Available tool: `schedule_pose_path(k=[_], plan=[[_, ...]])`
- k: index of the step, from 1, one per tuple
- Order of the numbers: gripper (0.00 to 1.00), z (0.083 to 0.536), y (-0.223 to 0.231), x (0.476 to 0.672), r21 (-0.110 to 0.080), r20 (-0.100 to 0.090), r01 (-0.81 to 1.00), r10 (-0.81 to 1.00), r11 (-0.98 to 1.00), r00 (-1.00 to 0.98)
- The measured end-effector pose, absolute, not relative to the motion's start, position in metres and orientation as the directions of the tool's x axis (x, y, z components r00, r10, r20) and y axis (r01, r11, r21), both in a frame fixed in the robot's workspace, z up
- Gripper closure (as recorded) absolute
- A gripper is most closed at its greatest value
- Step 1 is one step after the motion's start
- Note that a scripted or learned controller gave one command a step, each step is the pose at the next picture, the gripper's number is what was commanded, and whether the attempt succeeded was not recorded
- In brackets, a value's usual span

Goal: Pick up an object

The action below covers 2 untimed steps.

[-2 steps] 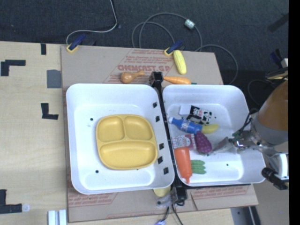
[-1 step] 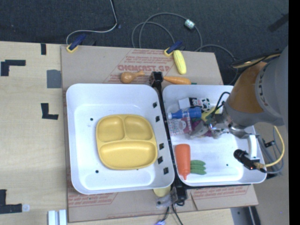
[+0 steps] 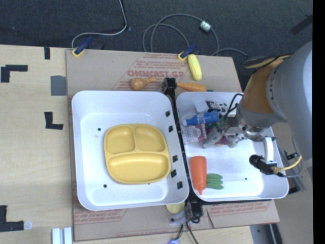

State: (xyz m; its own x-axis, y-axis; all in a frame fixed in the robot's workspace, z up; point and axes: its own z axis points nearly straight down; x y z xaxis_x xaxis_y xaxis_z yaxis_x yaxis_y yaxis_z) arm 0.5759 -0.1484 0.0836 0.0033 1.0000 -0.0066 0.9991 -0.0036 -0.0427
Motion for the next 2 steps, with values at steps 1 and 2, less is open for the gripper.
schedule_pose_path(k=[1, 2], plan=[[0.00, 0.087, -0.139, 0.611, -0.002, -0.016, 1.000, 1.000, -0.009, 0.009], [0.00, 0.083, -0.148, 0.636, -0.069, -0.018, 0.998, 1.000, 0.002, -0.004]])
